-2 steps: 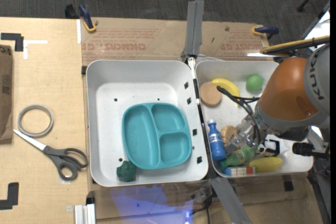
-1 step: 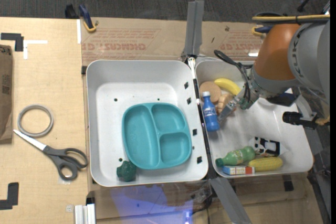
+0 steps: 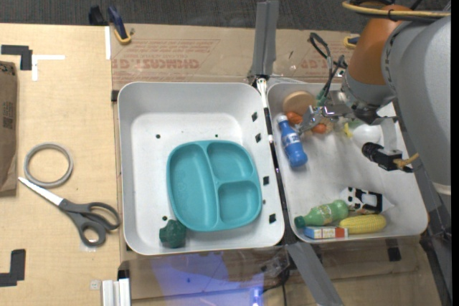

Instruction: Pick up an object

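Well, arm: I saw the grey arm (image 3: 423, 75) with its orange band reach in from the right over the right bin (image 3: 401, 229).
Gripper: the gripper (image 3: 315, 120) hung low at the bin's far left corner; I could not tell whether its fingers were spread or clenched.
Around it: a blue bottle (image 3: 292, 142) lay just beside the tip, with a tan round object (image 3: 297, 101) and something small and orange (image 3: 320, 127) crowded close, too cluttered for me to separate.
Near edge: a green bottle (image 3: 326, 213), a yellow corn cob (image 3: 362, 224) and a flat red-and-white packet (image 3: 321, 232) lay together; a black-and-white piece (image 3: 363, 198) sat just above them.
Left bin: the left bin (image 3: 136, 154) held a smooth teal divided plate (image 3: 214, 185) and a lumpy dark green thing (image 3: 172, 233) at its near corner.
Bench: scissors (image 3: 75, 211) and a tape roll (image 3: 48, 164) lay well apart from both bins.
Hidden: the arm's bulk covered the right bin's far right side.
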Robot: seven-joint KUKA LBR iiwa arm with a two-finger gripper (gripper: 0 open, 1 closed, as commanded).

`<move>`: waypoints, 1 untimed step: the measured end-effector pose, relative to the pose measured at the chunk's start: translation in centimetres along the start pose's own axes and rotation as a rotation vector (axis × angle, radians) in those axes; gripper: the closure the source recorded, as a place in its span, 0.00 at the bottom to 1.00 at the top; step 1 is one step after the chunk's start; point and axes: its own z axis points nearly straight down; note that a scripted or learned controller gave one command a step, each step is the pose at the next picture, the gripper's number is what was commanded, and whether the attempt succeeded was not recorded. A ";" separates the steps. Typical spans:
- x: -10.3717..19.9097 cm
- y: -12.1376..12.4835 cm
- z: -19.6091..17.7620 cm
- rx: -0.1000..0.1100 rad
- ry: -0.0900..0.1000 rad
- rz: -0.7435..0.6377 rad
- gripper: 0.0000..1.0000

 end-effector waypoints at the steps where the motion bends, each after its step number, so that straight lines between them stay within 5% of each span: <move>1: 0.1 0.0 -0.9 0.001 -0.003 -0.005 1.00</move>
